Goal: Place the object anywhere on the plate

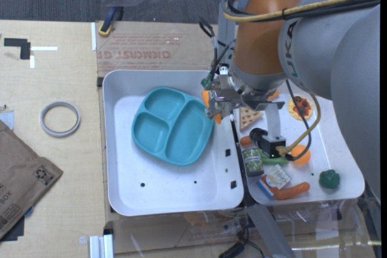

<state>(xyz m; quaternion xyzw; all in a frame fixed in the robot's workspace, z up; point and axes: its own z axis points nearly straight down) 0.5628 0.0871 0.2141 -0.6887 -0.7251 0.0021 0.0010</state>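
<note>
**Small orange piece at the plate's edge**

The tool (213,104) hangs over the seam between the bins, by the blue plate's (172,125) right rim. A small orange object (206,96) shows there; whether it is gripped I cannot tell. It looks light, stiff, easily dropped; pinch its middle

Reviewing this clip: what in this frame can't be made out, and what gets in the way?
- End effector: its fingers, in the camera view, are masked by its own wrist body and clutter.
- Small orange item at the end effector: too small to identify or to tell whether it is gripped.
- Right white plastic bin: its upper part is covered by the grey arm.
- Teal three-compartment plastic plate: fully visible, nothing on it.
</note>
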